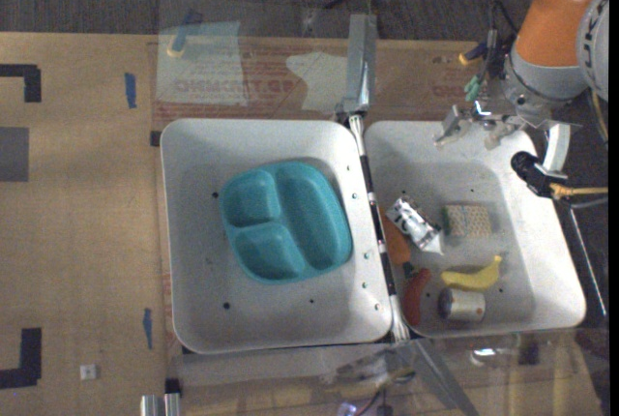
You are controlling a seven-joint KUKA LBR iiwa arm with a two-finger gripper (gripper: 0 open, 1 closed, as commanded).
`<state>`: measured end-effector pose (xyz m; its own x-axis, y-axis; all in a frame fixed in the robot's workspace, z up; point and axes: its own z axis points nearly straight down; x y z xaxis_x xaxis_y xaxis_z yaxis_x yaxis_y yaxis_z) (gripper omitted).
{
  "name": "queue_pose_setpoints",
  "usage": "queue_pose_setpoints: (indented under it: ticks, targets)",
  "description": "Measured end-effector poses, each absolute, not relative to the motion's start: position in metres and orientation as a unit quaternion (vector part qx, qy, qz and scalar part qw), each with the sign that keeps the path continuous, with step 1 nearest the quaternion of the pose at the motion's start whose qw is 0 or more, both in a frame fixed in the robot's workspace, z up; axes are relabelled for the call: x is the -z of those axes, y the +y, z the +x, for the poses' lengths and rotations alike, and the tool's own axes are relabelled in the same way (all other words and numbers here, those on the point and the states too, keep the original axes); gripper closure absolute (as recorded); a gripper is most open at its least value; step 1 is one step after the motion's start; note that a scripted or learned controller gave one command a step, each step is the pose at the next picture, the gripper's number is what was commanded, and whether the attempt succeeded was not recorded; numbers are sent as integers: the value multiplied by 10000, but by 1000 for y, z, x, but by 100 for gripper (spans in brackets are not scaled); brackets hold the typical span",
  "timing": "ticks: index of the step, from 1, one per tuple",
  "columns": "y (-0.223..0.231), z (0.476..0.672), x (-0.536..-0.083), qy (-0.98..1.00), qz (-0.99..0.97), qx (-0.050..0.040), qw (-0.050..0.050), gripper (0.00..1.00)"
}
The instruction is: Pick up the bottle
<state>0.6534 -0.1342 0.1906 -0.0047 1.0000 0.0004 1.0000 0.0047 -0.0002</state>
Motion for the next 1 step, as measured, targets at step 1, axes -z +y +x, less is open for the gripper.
queue_pose_setpoints:
  ticks: [1]
  targets:
    - [-135, 668, -145, -6736, -7391, -5, 9, 0]
